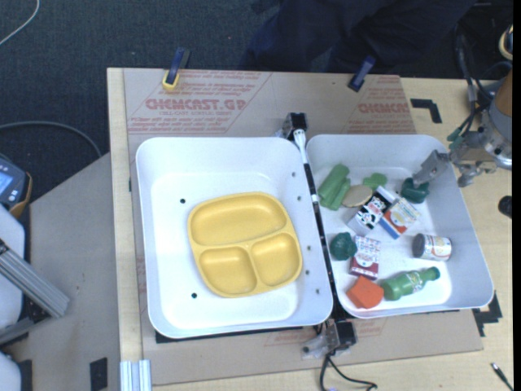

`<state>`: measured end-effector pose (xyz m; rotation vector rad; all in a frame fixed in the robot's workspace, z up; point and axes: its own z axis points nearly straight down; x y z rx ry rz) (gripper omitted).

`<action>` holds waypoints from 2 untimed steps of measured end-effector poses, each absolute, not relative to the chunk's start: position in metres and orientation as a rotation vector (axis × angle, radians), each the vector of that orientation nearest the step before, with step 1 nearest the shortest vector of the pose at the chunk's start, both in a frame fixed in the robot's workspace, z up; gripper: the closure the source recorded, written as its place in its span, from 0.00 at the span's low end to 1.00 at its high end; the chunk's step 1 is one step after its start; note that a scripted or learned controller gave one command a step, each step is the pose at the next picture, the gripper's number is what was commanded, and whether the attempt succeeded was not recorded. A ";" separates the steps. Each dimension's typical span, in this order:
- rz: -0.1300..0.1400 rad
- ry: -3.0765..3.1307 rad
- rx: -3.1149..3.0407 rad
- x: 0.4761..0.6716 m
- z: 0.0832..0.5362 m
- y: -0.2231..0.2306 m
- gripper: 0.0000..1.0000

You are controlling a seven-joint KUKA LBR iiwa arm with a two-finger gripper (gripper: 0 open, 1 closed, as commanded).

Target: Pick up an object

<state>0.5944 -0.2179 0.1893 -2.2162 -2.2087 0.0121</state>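
Note:
The right bin [468,243] holds several small things: a light green piece [334,186], a tan disc [356,195], a black-and-white spotted item [370,210], a red, white and blue carton [400,217], a dark teal lump [342,244], a red and white box [366,257], an orange-red block [366,293], a green bottle [409,282], a small can [431,247] and a dark green item [413,190]. My gripper [447,172] hovers over the bin's far right corner, open, with nothing between its fingers. One fingertip [429,168] is just above the dark green item.
The left bin [159,177] contains a yellow three-compartment tray [242,243]. A black divider [308,186] runs between the bins. Clamps hold the cardboard base at the far edge. The arm enters from the right edge.

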 end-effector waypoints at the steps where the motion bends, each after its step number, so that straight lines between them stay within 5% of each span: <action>1: 0.000 -2.222 -2.222 0.598 0.198 -0.217 0.00; 2: 0.004 -2.218 -2.218 0.599 0.155 -0.221 0.00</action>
